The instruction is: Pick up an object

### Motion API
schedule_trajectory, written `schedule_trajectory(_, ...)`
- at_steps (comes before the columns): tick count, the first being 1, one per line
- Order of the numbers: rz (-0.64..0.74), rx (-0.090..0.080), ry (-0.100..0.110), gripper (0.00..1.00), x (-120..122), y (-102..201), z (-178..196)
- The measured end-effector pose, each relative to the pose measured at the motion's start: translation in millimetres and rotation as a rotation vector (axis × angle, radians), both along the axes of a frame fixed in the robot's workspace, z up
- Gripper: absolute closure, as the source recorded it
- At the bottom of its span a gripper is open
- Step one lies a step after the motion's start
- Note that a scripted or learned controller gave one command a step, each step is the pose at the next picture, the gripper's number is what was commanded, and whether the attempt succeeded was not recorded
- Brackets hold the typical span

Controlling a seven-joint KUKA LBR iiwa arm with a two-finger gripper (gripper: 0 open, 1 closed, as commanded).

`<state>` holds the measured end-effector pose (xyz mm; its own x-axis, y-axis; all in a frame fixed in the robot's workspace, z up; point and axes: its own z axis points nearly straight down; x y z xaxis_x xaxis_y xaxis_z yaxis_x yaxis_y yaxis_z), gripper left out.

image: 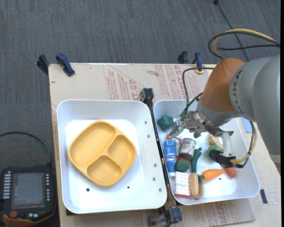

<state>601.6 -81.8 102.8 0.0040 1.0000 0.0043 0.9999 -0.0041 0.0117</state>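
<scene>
The right bin point(246, 186) holds a heap of toy food. In it are a green lump point(165, 122), a blue bottle point(170, 153), a small can point(187, 147), a red and white carton point(182, 184), a hot dog point(197, 186) and a carrot point(215, 174). My gripper point(182, 126) hangs low over the bin's upper left part, just right of the green lump and above the blue bottle and can. I see nothing plainly held in it. The arm's wrist hides the bin's back middle.
The left bin point(68, 112) carries a yellow divided plate point(102, 152). A black divider point(157, 141) runs between the bins. Blue clamps point(65, 63) grip the board's back edge. A teach pendant point(23, 193) lies on the floor at lower left.
</scene>
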Motion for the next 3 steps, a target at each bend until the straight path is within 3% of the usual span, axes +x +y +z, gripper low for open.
schedule_trajectory(1, -0.002, 0.001, 0.002, 1.0, 0.4, -0.2, 9.0)
schedule_trajectory(2, -0.002, 0.001, 0.002, 0.0, 0.3, -0.3, 8.8)
schedule_trajectory(3, 0.003, -0.004, 0.011, 0.0, 26.6, -20.5, -14.6)
